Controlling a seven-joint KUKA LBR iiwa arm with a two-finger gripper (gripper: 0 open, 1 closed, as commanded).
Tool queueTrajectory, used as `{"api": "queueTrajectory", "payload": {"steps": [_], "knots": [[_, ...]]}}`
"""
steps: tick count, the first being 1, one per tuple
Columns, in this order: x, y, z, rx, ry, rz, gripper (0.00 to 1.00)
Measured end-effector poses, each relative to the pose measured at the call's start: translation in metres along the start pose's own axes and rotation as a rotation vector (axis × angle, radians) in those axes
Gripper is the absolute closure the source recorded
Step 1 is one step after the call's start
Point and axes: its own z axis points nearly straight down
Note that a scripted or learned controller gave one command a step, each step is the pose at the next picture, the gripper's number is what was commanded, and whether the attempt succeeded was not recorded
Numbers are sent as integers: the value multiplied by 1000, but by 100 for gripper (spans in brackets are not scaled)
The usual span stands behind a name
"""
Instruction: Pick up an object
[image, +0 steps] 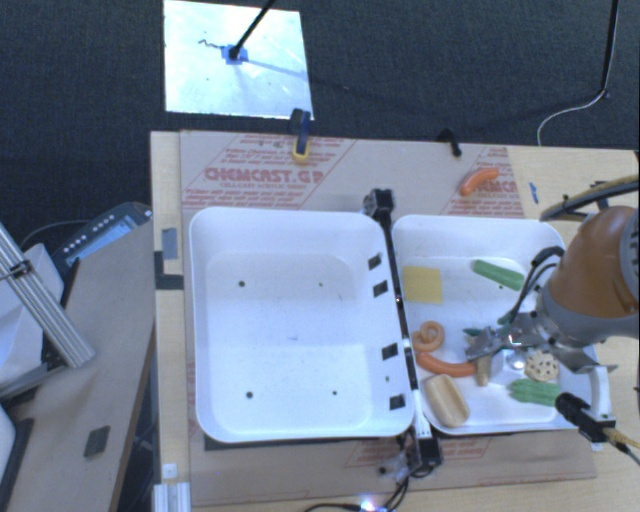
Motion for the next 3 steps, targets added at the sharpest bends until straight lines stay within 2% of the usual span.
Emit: {"api": "queueTrajectory", "payload": {"steps": [1, 2, 3], "knots": [[3, 4, -11, -6, 0, -6, 100], [41, 66, -20, -10, 1, -15, 100], [3, 106, -239, -24, -6, -9, 100]]}}
